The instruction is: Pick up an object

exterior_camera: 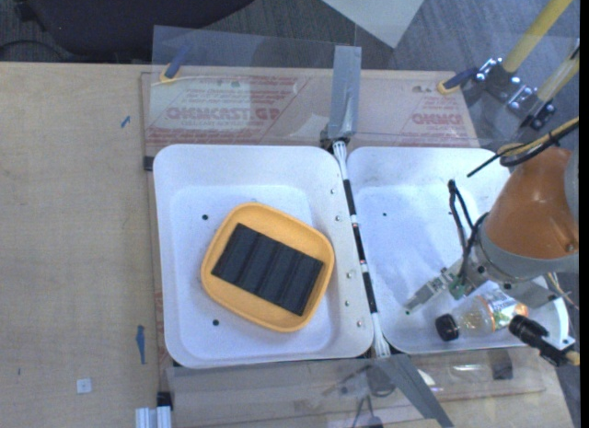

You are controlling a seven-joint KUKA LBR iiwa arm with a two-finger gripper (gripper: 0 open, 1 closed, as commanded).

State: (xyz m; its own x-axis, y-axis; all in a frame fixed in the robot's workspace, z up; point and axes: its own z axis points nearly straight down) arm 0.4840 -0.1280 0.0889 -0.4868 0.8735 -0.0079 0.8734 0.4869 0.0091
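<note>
The claw (pixel 428 294) is low down in the right bin (pixel 405 205), close to the bin's front edge. The arm (pixel 534 210) above it is grey with a big orange band, and it hides much of the claw. I cannot tell if the claw is open or closed.

Just beside the claw, a bit nearer the front edge, lies a little clear bottle (pixel 483 314). It is on its side on the white floor of the same bin. Its black cap (pixel 447 327) is the end nearest the claw. The rest of the bottle points away from the claw, under the arm. I cannot tell if the bottle touches the claw.

Far from the claw, over in the left bin (pixel 184 178), sits a yellow tray (pixel 221 247). It is turned a little, so its corners point at the bin's sides. A black pad (pixel 269 268) with bumpy stripes lies inside the tray. The two bin walls stand between the claw and this tray.

Behind both bins, far from the claw, a see-through sheet (pixel 239 109) with red letters lies flat on the wooden bench (pixel 64 233).
</note>
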